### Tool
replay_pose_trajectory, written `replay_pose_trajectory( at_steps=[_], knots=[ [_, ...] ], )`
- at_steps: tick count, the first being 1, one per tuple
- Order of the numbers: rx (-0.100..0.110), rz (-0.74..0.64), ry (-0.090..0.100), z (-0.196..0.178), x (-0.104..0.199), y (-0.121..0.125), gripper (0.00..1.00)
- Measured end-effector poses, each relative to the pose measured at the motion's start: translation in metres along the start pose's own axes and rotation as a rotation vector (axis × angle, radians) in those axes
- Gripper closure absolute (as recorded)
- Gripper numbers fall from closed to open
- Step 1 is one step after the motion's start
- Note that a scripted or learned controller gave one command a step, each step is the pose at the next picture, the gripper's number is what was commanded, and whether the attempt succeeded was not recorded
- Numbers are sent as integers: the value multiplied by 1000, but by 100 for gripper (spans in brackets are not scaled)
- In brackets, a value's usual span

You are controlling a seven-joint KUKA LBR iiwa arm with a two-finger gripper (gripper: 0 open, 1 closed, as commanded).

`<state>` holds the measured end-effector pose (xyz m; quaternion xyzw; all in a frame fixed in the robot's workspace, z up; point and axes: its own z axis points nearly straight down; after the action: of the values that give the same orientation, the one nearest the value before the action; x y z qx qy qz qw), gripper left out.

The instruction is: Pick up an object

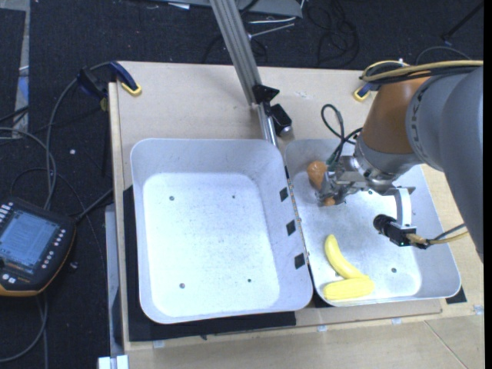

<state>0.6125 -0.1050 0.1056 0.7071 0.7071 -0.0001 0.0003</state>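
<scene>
A tan bench (192, 102) carries two white bins (207, 229), with a metal pole (242, 44) slanting over it, yellow clamps (127, 79) at its back corners, and a handheld control pendant (27, 244) lying on the dark floor amid cables (46, 144).

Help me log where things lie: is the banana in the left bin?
No, the banana lies in the right bin, near its front edge.
</scene>
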Motion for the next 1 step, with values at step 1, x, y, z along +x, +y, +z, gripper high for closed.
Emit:
replay_pose_trajectory(
  at_steps=[1],
  knots=[
    [-3, 0, 0, -43, -3, 3, 100]
  ],
)
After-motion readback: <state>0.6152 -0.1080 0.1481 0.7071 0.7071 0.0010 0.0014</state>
